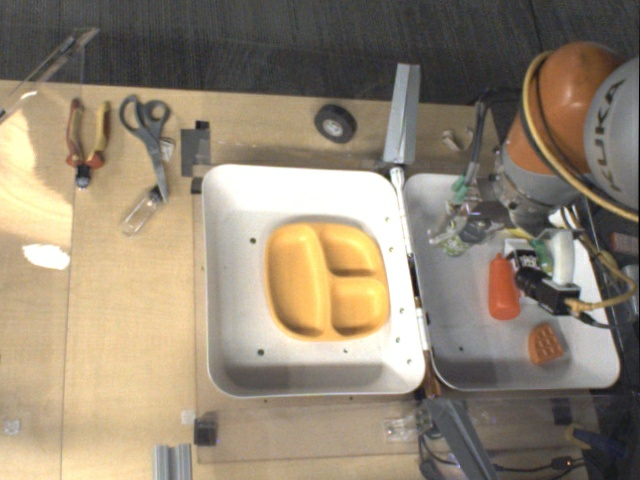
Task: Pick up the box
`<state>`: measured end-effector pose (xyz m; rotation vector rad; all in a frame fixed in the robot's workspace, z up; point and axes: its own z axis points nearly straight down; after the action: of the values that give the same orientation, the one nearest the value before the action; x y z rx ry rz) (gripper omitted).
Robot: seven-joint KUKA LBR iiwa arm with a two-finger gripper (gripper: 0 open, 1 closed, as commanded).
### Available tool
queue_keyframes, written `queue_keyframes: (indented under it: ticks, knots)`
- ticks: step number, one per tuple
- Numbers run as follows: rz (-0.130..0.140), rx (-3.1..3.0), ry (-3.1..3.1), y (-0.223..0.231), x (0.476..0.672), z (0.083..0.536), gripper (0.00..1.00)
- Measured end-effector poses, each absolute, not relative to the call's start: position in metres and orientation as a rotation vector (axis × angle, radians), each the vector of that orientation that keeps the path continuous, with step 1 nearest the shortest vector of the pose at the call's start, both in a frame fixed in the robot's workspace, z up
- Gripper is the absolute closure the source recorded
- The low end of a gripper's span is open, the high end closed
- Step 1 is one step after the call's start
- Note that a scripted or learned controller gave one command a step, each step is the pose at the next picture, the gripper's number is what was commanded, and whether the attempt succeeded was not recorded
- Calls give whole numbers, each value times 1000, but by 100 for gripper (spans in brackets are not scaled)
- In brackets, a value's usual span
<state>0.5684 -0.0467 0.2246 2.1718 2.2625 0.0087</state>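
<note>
Yellow box [327, 278] lies ungrasped, well left of our gripper [458, 230]; we cannot tell its state, so pickup remains undone.

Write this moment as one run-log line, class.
arm: over right bin | gripper: low, fingers unclear | carrot, waffle: right bin | yellow tray: left bin

We see a light wooden bench [100, 348] with a dark grey carpet-like floor [250, 18] beyond its far edge. On the bench's left lie scissors [148, 138], red-handled pliers [85, 140] and a roll of black tape [335, 123]. Bright glare washes over the left corner.
</note>
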Motion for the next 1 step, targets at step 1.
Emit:
queue_keyframes:
  ticks: [1]
  knots:
    - [7,2229,2210,-7,493,263,100]
